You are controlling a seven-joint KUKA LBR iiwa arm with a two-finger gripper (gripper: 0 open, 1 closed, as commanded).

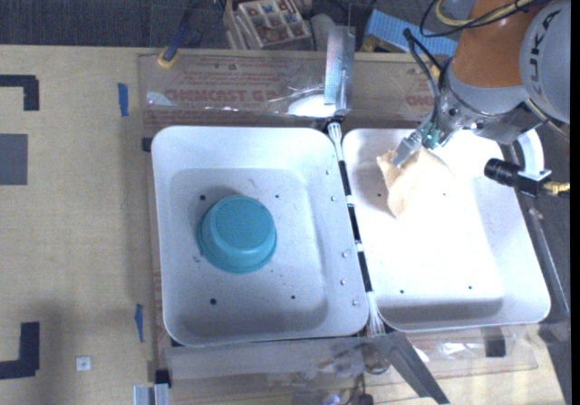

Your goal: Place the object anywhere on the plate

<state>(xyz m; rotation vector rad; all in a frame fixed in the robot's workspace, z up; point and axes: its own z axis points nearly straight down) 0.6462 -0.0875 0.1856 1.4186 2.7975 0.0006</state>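
Note:
A blue round plate (237,233) lies in the middle of the left bin (172,168). A tan, wedge-shaped object (408,184) is in the upper left part of the right bin (489,285). My gripper (415,146) comes down from the upper right, and its tip meets the top edge of the tan object. The view does not show whether the object is gripped or just lies on the bin floor under the tip. The plate is well to the left of the gripper, across the divide between the bins.
The grey arm with its orange band (503,4) leans over the right bin's far corner. A black fitting (512,175) juts over that bin's right rim. A cardboard strip (236,95) and a metal bracket (339,68) sit behind the bins.

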